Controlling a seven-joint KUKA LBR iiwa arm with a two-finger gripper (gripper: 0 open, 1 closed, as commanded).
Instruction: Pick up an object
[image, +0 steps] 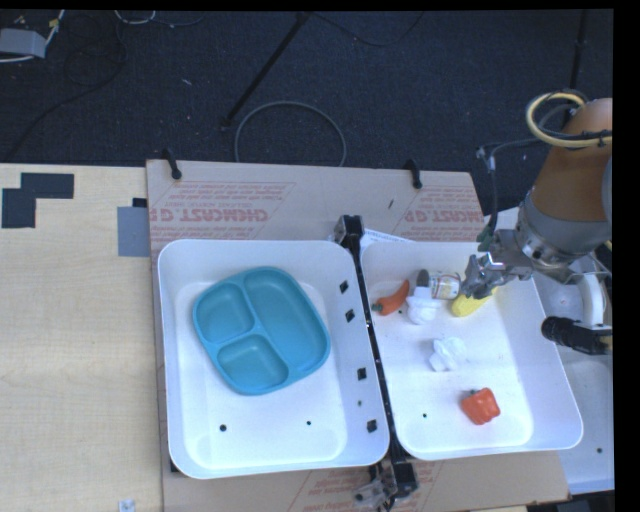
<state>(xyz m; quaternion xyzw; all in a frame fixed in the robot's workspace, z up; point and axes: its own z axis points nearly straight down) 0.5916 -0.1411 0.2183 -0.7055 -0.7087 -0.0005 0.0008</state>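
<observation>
The claw (478, 283) sits low at the right bin's (545, 425) one o'clock, touching a yellow toy (466, 304); its opening is unclear.

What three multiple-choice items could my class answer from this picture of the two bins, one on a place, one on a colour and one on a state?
1. Where does the sectioned plate lie?
A. In the left bin
B. In the right bin
C. On the dark floor

2. What colour is the small pepper-shaped item nearest the right bin's front edge?
A. Green
B. Orange-red
C. Black

3. Where is the tool now?
A. Over the plate
B. Outside both bins
C. Low in the right bin beside the yellow item

Answers: 1 A, since the blue plate fills the middle of the left bin. 2 B, as it shows orange-red against the white floor. 3 C, since the tool sits right at the yellow item's upper end.
</observation>
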